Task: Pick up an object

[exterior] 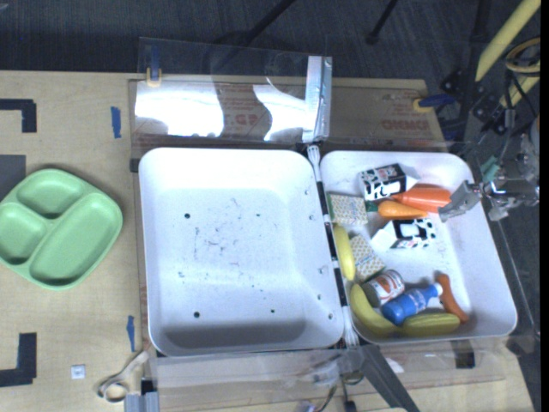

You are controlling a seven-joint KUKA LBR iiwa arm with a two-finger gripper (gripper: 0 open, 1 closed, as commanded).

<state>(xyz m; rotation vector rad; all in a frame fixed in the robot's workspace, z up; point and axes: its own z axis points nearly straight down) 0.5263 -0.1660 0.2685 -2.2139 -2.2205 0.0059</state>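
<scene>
The right bin [502, 273] holds a jumble of objects. An orange carrot [416, 200] lies near the back between two black-and-white patterned boxes [382, 181] [414, 230]. A yellow banana [343, 251] runs along the bin's left wall. At the front lie a small can [386, 286], a blue bottle [412, 301], a second banana [425, 323] and an orange piece [453, 297]. My gripper [467, 197] reaches in over the bin's right rim, just right of the carrot's tip and apart from it. Nothing shows in its grasp.
The left bin [163, 178] stands beside the right one, sharing a middle wall. A green divided plate [56, 226] lies on the bench at far left. A clear plastic sheet [232, 101] stands behind the left bin. Cables and stands crowd the back right.
</scene>
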